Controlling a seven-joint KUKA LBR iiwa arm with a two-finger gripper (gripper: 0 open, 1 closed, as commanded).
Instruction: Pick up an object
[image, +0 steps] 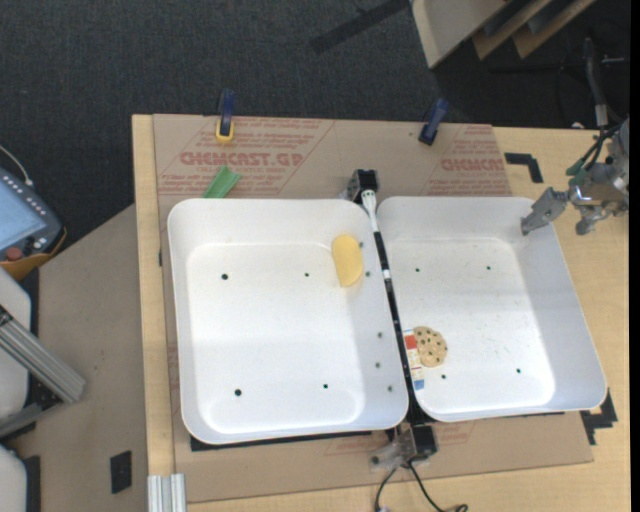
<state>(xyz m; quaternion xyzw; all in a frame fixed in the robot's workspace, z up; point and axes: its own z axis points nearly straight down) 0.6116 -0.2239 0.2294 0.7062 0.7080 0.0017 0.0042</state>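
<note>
Claw (548, 212) (grip state unclear) hovers over smooth white right bin (560, 300) holding round speckled cookie (430, 347).

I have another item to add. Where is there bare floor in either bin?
Left bin: all bare below and left of the yellow piece. Right bin: bare except the cookie packet against the dividing edge; end effector crowds its far right corner.
</note>
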